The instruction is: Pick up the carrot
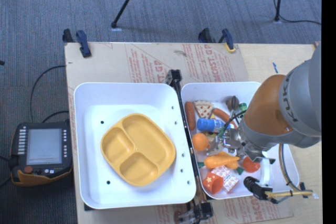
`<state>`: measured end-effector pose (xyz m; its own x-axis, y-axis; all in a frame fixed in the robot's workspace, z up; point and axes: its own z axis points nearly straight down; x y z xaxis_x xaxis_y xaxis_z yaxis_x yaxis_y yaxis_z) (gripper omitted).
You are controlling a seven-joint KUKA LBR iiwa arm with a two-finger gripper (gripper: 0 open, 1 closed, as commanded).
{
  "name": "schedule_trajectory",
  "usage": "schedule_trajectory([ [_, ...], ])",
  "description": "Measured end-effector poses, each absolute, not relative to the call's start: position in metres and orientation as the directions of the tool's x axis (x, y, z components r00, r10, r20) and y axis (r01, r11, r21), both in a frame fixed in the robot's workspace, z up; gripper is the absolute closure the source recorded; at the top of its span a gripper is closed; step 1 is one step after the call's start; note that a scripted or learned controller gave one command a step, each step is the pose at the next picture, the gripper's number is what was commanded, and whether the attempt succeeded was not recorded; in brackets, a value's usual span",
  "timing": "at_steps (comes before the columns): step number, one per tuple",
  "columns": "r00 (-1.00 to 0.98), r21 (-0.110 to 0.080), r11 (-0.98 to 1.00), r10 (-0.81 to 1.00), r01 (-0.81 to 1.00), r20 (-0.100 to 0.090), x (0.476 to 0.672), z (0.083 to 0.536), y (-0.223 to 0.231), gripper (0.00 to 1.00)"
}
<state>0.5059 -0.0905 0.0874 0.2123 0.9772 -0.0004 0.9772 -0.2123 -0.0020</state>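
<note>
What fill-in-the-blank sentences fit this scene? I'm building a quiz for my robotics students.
1. The yellow divided plate lies in the ____ bin.
2. The carrot lies in the ____ bin.
3. The band on the arm is ____.
4. The orange ball lies just ____ of the carrot in the picture.

Missing words: left; right; orange; left

Lighting: even, diffuse overhead; soft faint shadows. Glare: mild on white bins (84,113). Focus: slightly soft throughout, low resolution, small items indistinct
</note>
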Motion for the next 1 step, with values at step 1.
schedule_trajectory([
  [1, 0.216, -0.004, -0.216, 0.976, 0.976, 0.002, 0.5057, 0.0966, -0.0895, 1.00],
])
